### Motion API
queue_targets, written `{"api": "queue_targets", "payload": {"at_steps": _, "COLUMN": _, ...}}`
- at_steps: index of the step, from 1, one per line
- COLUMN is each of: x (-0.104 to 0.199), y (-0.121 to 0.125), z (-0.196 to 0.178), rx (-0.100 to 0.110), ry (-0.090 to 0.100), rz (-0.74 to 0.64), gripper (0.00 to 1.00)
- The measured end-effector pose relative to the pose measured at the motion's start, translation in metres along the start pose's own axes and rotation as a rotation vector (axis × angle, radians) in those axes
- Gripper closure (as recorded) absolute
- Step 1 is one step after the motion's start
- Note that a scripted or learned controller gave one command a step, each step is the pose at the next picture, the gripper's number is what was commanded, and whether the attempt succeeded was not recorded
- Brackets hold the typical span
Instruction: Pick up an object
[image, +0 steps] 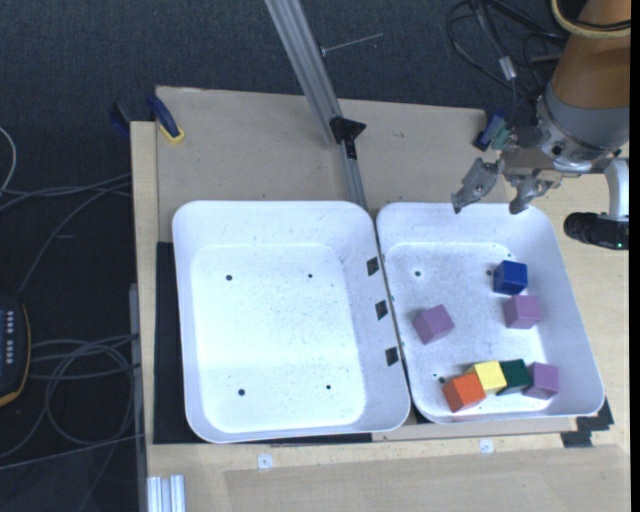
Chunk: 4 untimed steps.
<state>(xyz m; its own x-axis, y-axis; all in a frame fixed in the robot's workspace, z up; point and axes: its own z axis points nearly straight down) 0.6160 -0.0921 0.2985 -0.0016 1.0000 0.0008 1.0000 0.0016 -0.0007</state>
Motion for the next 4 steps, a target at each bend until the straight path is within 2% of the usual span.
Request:
{"api": "queue_targets", "payload": {"at_steps": 1, "x": 0.0, "y": 0.0, "z": 0.0, "rx": 0.0, "ry": 0.0, "rz": 0.001, "gripper": 0.0}}
{"api": "queue_targets", "payload": {"at_steps": 3, "x": 0.01, "y": 0.015, "z": 0.115, "rx": 0.006, "ry": 0.0, "rz": 0.0, "gripper": 0.0}}
{"api": "queue_targets", "payload": {"at_steps": 4, "x": 0.007, "y": 0.014, "z": 0.178, "rx": 0.007, "ry": 0.0, "rz": 0.002, "gripper": 0.0}}
